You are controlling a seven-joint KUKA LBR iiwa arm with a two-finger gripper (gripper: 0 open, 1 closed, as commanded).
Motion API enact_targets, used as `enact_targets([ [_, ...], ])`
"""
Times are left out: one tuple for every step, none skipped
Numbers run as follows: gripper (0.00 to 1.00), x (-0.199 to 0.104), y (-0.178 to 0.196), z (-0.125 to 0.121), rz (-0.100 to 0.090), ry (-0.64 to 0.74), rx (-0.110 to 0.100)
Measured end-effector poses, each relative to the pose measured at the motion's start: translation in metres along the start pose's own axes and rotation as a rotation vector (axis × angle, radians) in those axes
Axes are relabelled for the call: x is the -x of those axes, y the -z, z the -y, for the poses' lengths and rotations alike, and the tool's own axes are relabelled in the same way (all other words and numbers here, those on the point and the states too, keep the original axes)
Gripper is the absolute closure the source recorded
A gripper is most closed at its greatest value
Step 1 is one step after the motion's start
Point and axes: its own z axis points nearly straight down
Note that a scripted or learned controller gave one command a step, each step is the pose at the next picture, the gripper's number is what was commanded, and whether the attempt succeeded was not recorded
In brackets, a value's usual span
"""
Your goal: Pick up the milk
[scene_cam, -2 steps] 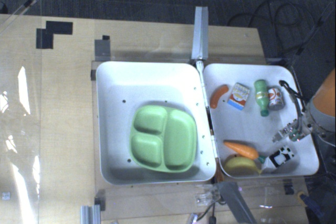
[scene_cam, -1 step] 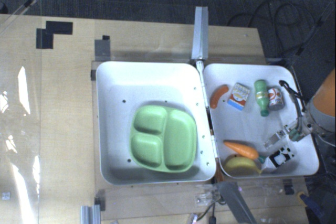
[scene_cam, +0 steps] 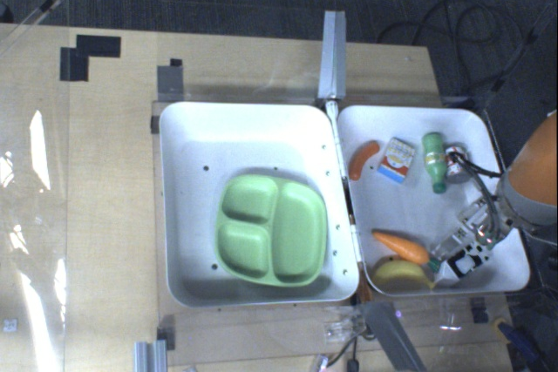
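One small milk carton (scene_cam: 398, 159) lies toward the right bin's (scene_cam: 510, 279) far edge, long axis slanting, well apart from the gripper (scene_cam: 455, 250) low near the front edge; jaw state unclear.

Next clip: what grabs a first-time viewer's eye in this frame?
The green divided plate dominates the left bin. The right bin holds the clutter: a hot dog, small milk carton and green bottle along the top, a carrot and banana at the bottom, with the gripper low beside them.
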Motion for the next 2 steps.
enact_targets([
  [1.0,0.002,0.0126,-0.003,0.006,0.001,0.005],
  [0.0,0.002,0.0127,-0.0029,0.006,0.001,0.005],
])
